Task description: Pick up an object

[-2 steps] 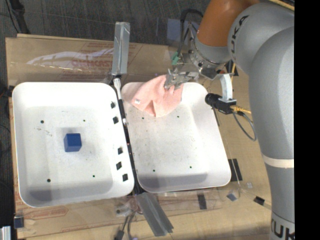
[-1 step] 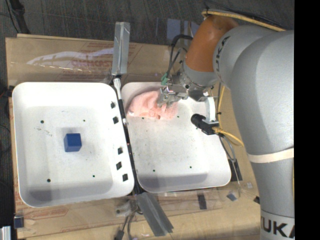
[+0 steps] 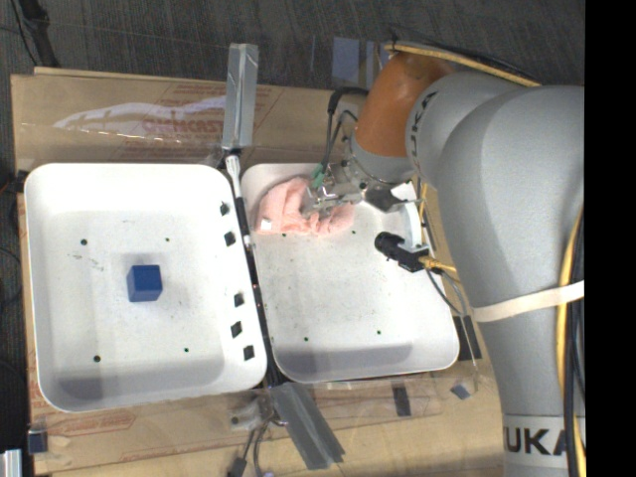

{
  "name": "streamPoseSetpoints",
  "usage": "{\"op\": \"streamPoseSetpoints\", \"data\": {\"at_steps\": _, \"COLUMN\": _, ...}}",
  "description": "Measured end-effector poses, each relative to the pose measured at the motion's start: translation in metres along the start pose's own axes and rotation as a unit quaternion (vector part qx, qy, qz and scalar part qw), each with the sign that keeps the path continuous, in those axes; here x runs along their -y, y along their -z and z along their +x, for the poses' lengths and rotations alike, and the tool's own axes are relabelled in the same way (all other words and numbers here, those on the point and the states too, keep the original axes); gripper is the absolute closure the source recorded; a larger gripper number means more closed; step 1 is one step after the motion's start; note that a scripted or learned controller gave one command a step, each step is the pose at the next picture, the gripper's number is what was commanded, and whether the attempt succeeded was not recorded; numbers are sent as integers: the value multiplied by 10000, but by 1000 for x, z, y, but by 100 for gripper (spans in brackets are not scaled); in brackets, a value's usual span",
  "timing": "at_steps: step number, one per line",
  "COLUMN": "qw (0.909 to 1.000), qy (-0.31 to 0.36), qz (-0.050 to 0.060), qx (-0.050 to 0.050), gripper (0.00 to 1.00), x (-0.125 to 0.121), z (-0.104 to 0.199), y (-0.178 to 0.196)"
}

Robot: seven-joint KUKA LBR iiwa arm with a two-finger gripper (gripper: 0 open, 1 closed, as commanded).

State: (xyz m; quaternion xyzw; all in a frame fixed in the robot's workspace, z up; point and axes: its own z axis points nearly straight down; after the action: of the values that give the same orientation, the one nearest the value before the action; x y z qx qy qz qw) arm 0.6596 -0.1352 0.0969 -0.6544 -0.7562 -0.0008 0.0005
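the arm's gripper (image 3: 326, 195) is down on the pink cloth (image 3: 296, 210), which lies at the far end of the right bin (image 3: 348, 351); how far the hand is open, or whether it has the cloth, cannot be told. this looks like the grasp step. next would be closing and lifting straight up. the bin's far wall is close behind the cloth; open floor lies on its near side. a blue cube (image 3: 145, 282) sits in the left bin (image 3: 60, 366).

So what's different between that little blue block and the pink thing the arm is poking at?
The blue block is small, hard-edged and cube-shaped; the pink thing is bigger, lumpy and looks soft. The block sits alone in the left bin; the pink thing lies at the top of the right bin, with the gripper right on it. Both rest on a white bin floor.
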Motion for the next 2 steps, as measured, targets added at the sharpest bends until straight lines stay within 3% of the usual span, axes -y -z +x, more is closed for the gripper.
{"op": "streamPoseSetpoints", "data": {"at_steps": 1, "qw": 10000, "qy": -2, "qz": 0, "qx": 0, "gripper": 0, "x": 0, "z": 0, "y": 0}}
{"op": "streamPoseSetpoints", "data": {"at_steps": 2, "qw": 9981, "qy": 613, "qz": -26, "qx": 22, "gripper": 0, "x": 5, "z": -1, "y": 1}}
